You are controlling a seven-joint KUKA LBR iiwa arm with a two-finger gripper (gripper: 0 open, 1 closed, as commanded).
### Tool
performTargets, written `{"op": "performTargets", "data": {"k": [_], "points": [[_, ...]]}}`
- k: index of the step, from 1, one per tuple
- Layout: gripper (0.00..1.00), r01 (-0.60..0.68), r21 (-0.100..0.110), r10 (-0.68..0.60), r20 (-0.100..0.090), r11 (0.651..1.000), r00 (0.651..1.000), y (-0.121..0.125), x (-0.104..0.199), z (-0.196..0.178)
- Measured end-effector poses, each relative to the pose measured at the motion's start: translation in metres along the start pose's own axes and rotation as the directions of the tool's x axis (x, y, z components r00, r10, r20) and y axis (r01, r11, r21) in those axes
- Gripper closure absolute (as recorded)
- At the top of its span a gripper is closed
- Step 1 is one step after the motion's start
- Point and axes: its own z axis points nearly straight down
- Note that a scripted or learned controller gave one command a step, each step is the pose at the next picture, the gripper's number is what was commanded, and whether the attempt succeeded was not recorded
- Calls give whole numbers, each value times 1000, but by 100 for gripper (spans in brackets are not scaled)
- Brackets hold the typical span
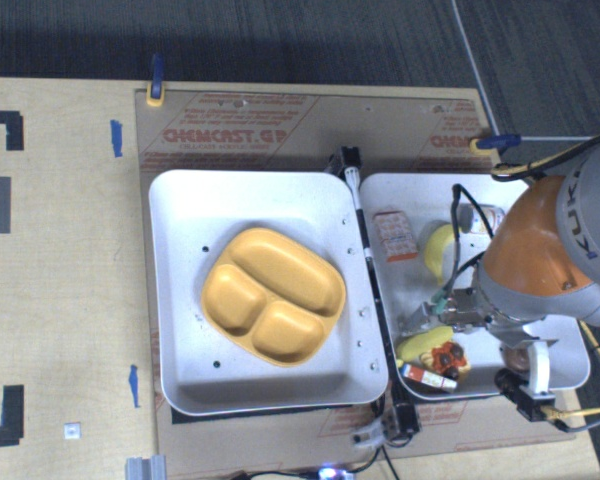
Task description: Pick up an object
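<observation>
Down in the right bin (576,366), the gripper (458,313) sits low among clutter; whether it is parted or closed cannot be told. Just below it lie a banana (421,345) and a red tube (427,374); a yellow-green ball (439,249) sits above it, and a yellow divided tray (272,295) well to its left.
</observation>
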Motion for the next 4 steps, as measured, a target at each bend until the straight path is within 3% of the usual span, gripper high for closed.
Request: {"op": "performTargets", "data": {"k": [3, 4], "points": [[0, 2, 2, -2, -2, 1000, 1000, 0, -11, 0], [0, 1, 1, -1, 1, 1000, 1000, 0, -1, 0]]}}
